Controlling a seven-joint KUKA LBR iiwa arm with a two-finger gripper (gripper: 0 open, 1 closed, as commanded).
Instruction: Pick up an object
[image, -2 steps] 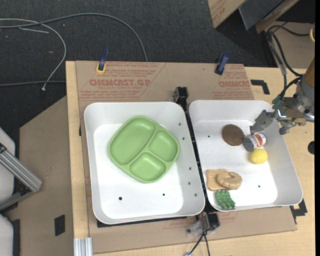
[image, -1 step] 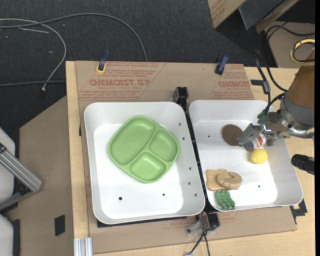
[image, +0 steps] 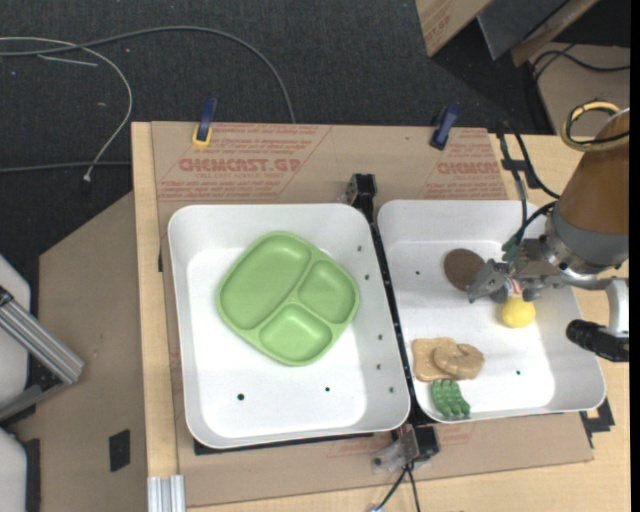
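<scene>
Over the right bin (image: 560, 390), the tool (image: 506, 284) hangs low between a brown round object (image: 462, 267) on its left and a yellow object (image: 517, 315) just below it. Whether its fingers are open or closed cannot be told, and nothing is visibly held between them. Nearer the front of that bin lie tan flat pieces (image: 447, 359) with a green toy (image: 450, 399) just beside them. A green divided plate (image: 288, 297) sits in the left bin (image: 200, 400) on the bench (image: 160, 200).
</scene>
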